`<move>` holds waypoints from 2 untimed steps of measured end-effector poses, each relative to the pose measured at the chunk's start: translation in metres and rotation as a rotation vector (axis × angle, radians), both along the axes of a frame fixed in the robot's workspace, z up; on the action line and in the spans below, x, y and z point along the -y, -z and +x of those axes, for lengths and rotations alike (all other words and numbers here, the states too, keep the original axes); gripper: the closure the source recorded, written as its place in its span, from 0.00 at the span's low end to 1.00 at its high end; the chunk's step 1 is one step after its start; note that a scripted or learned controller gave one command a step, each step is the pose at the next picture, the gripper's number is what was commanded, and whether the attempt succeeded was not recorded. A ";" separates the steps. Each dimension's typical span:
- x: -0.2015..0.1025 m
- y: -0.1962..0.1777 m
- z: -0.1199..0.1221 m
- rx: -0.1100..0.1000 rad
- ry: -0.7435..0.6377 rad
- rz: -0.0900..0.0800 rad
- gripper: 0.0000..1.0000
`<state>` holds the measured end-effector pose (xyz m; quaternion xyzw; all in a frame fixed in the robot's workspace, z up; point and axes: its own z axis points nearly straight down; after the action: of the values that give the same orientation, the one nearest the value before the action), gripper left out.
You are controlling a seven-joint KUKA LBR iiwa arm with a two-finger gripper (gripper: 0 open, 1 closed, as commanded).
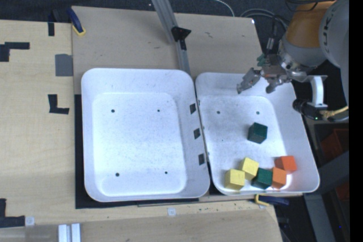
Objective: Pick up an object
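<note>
open claw (259,84) above right bin (227,122)

The arm (317,25) is rounded and bulky, with an orange band on top and a grey shell beside and below it. Black cables loop over the orange part and run down along its left side. At its tip sits the end effector (259,83), a small grey metal assembly with two thin fingers.

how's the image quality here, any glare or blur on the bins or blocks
Camera view: even, soft lighting, no strong glare on the right bin; the blocks, such as the dark green block, look slightly soft-edged with faint shadows; the gripper is a bit blurred.
</note>
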<state>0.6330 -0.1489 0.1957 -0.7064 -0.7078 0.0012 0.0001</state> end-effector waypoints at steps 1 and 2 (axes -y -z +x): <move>0.055 0.069 -0.046 -0.009 0.007 0.000 0.00; 0.018 0.105 -0.094 -0.002 0.002 0.002 0.00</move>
<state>0.5386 -0.1674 0.0906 -0.7072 -0.7070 0.0013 0.0013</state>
